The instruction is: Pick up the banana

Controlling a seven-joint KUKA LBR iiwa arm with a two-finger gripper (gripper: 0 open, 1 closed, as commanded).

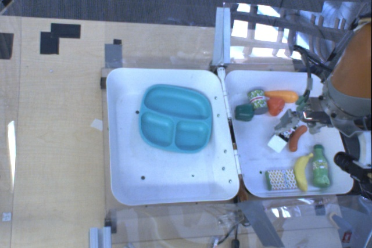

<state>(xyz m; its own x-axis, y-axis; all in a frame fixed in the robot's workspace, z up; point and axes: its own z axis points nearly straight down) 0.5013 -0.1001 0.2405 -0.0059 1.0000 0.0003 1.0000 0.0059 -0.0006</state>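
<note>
Approach step, no grasp yet. Banana (301,171) lies in the right bin (256,183), near its front edge — green bottle (319,167) just beside it on one side, patterned box (281,179) on the other. Pincer (292,121) hangs further back over the same bin, above the white block (277,143) and red sausage (297,136), apart from the banana. Cannot tell how far the pincer is open; nothing visibly held in it. Left bin (116,142) carries a blue divided plate (175,117), untouched. Next move, as I judge it — shift toward the bin's front, centre over the banana, line up across its narrow width, then descend. Tight neighbours: the bottle may get bumped.
</note>
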